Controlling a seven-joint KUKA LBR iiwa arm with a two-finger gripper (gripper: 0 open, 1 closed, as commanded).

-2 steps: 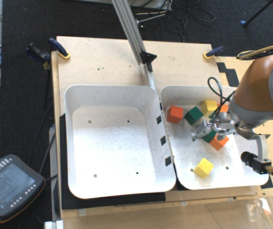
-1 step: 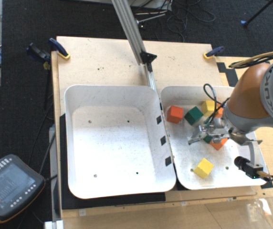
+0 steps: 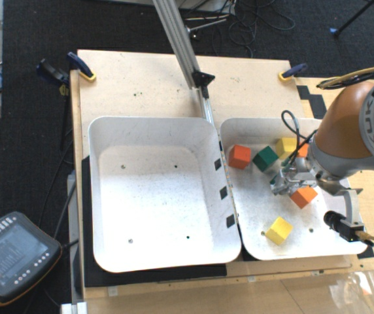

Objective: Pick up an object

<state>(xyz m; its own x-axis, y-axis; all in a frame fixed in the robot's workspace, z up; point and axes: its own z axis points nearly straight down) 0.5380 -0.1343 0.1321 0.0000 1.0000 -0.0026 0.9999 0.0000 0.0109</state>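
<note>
the arm is reaching into the right bin (image 3: 249, 244), and its pincer (image 3: 285, 182) is hanging low over the bin floor in the middle of the blocks. taking the pincer as the landmark: an orange block (image 3: 303, 195) is lying just beside it on the near right, touching or all but touching the metal; a green block (image 3: 265, 158) is sitting just beyond it toward the far left, with a red-orange block (image 3: 240, 156) further left of that; a yellow block (image 3: 287, 145) is lying behind it, partly hidden by the wrist; another yellow block (image 3: 279, 230) is resting well in front of it, near the bin's front edge. i cannot tell whether the pincer is open or closed, and no block is showing inside it. in my judgement the approach step is in hand, with the orange block the likeliest target. the next move is calling for centring over that block, closing squarely, then lifting straight up to test the hold.
</note>
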